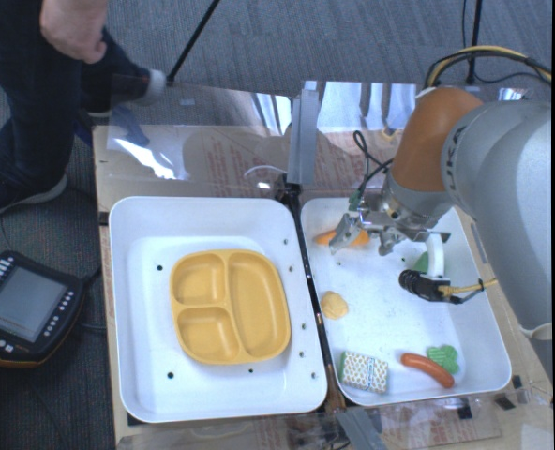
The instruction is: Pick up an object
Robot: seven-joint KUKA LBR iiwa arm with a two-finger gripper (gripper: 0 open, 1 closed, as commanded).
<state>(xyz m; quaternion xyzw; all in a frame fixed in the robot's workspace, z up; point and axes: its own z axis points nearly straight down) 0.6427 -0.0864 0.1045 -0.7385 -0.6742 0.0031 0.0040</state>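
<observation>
1. the jaws hang in the right bin, spread open, with nothing between them.
2. an orange piece lies just beside the left finger.
3. a sausage, cracker and cookie lie nearer the front.
4. a yellow tray sits in the left bin.

Yellow tray, white bins, red sausage — green-white checkered packet

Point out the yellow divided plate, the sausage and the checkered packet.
yellow divided plate (229,306): camera view, middle ridge.
sausage (427,369): camera view, mid-length.
checkered packet (364,371): camera view, centre of top face.
</observation>
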